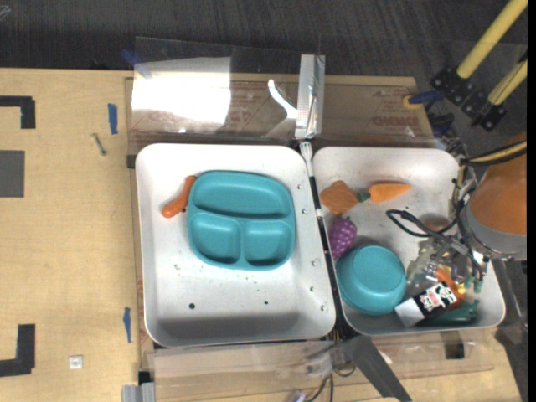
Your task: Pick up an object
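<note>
I have the gripper point(442, 268) low in the lower right of the frame, down inside the right bin point(435, 159), among a cluster of small items at that bin's lower right corner. Wires and clutter mask the tool, so I cannot tell its state or whether it grips anything. It sits there, I judge, because the nearest candidates crowd that corner: a black-and-white bottle point(425, 302) just beside one teal bowl point(371, 279). Further up lie one carrot point(387, 193), one orange piece point(339, 198) and one purple grape bunch point(342, 236). The left bin point(159, 249) holds one teal divided tray point(241, 218) with one small orange carrot point(177, 203) touching its left edge.
</note>
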Available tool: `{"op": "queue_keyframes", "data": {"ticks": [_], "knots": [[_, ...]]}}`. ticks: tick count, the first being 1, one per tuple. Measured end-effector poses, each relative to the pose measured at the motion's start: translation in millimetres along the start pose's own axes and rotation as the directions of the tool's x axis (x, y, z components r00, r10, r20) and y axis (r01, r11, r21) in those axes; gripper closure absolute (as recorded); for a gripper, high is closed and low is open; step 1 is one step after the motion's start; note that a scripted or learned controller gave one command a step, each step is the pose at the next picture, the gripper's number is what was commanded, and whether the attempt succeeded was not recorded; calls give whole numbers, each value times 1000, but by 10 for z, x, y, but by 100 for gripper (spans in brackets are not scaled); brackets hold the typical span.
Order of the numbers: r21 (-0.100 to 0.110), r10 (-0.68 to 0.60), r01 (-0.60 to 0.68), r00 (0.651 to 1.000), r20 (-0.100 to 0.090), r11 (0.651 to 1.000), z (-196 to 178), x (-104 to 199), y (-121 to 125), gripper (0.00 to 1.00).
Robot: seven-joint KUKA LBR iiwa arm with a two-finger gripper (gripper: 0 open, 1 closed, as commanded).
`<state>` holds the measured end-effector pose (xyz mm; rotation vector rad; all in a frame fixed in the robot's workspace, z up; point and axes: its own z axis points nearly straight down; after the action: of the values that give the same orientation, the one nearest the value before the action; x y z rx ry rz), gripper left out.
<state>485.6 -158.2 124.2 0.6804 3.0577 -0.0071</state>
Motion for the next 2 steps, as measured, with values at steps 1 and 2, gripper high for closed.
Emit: {"op": "queue_keyframes", "data": {"ticks": [1, 2], "knots": [[-3, -211, 211, 977, 5, 977, -1158, -109, -155, 100], [-6, -249, 249, 969, -7, 969, -386, 119, 145, 100]]}}
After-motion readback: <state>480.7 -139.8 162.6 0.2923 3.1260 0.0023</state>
